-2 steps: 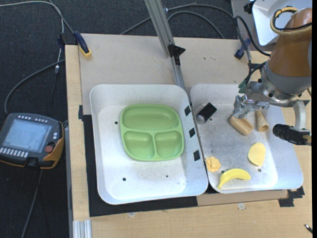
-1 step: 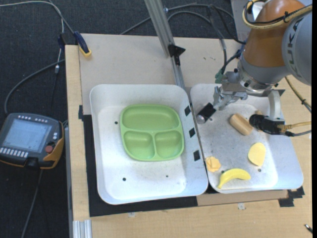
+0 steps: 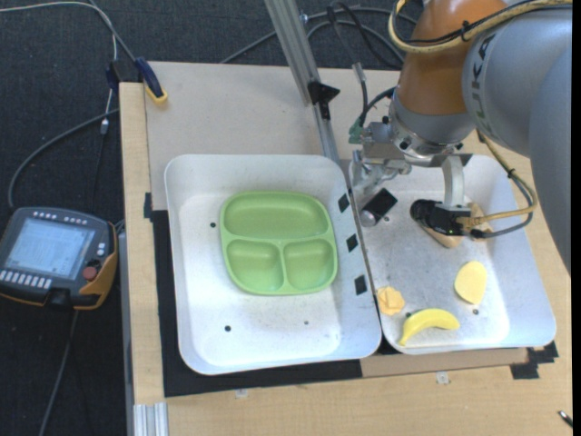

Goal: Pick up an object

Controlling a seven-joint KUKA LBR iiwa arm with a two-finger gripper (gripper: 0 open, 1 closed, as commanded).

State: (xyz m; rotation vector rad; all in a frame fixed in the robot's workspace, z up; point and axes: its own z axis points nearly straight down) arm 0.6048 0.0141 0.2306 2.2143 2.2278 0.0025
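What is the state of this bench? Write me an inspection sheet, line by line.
Surface: left bin and right bin, white, side by side on the bench.
Job's things: banana, yellow slice and small yellow lump, all in the right bin's near part.
Clutter: green divided plate in the left bin.
Pincer: pincer over the right bin's far left part.
Cables: yellow cable looped by the arm; thin pale cable across the floor.
Surroundings: handheld controller on dark carpet, left; metal pole behind.
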